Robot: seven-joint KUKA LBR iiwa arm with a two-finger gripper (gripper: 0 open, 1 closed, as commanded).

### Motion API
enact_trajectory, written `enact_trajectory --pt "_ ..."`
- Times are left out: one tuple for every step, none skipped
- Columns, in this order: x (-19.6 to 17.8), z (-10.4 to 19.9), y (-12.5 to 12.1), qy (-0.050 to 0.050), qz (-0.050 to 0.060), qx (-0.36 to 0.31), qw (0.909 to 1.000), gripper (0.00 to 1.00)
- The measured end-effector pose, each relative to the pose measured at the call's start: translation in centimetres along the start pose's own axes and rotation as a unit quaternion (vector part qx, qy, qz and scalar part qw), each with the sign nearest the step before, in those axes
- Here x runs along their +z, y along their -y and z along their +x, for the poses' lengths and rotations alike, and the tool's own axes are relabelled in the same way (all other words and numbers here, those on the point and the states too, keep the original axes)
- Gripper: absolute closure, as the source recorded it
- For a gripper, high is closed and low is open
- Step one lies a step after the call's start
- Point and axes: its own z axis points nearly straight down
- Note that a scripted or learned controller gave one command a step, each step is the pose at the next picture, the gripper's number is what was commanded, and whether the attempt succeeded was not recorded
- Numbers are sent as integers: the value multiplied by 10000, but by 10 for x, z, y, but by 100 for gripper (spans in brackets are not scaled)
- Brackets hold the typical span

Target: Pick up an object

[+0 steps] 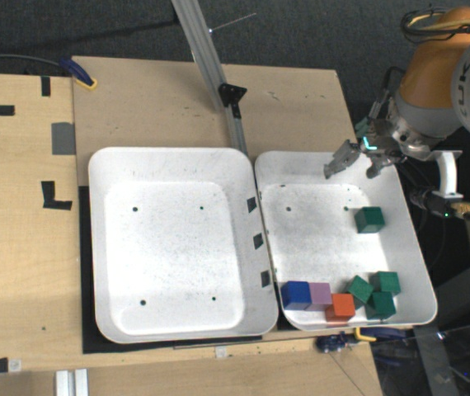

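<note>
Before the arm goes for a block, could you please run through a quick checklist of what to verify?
1. Gripper carries nothing: ok, fingers spread, nothing between them.
2. Target free-standing: ok, lone green block sits apart in the right bin.
3. Gripper above target: not ok, it hovers near the bin's far rim.
4. Room around the near-edge cluster: not ok, blocks packed together.
5. Height above the bin floor: cannot tell.
</note>
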Motion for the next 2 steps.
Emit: enact_trajectory --pt "-2 0 -1 7 -19 -7 10000 0" --pt "62 -1 -1 5 12 -1 10000 0"
